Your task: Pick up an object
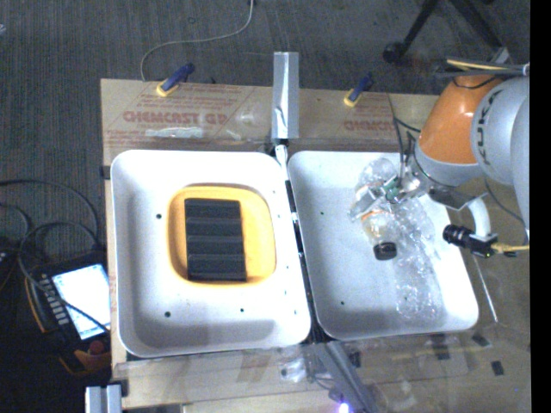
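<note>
So, counting from my remote seat: two white bins side by side on the tabletop (pixel 207 114), the left bin (pixel 138 256) and the right bin (pixel 336 256). One yellow tray-like thing (pixel 222 234) lies in the middle of the left bin, with one black ribbed block (pixel 214 238) resting on top of it. The right bin has one crumpled clear plastic package (pixel 411 265) running from its upper middle down toward the lower right corner, and one small dark object (pixel 385 249) just beside it on the left, touching or nearly so.

The arm (pixel 482 136) comes in from the right, and its end effector (pixel 394 189) sits over the upper end of the clear plastic. Honestly the glare and the crinkled wrap swallow the tip there, so I can't tell whether it's apart, together or clamped on anything.

Around the bins: two blue-and-yellow clamps (pixel 175 79) at the back edge of the tabletop, one upright metal post (pixel 285 93) between the bins at the back, and one tablet-like screen (pixel 73 299) on the floor to the left, with cables around it. The plastic is what blocks my look at the tip.
</note>
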You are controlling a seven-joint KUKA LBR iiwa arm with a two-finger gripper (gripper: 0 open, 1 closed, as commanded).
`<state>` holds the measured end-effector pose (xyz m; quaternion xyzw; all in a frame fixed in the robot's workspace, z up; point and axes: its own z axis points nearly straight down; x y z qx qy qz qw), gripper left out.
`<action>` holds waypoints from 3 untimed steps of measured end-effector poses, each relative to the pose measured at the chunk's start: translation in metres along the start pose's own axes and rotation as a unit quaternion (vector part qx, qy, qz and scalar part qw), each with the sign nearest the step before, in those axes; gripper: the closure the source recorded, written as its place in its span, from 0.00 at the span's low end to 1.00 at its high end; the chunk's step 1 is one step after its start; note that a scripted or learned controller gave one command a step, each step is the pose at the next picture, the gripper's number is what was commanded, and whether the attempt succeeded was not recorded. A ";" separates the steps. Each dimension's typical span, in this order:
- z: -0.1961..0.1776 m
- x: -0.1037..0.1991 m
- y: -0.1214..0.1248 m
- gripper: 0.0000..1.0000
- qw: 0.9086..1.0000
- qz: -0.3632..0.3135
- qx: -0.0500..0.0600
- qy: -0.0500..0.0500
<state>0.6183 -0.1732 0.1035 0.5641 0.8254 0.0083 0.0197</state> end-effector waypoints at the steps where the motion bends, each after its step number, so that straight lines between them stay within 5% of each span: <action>1: -0.001 -0.017 -0.010 0.00 0.999 -0.038 0.001 0.001; 2: -0.011 -0.015 -0.007 1.00 0.999 -0.039 -0.001 0.002; 3: -0.071 0.011 0.032 1.00 1.000 -0.007 0.018 0.011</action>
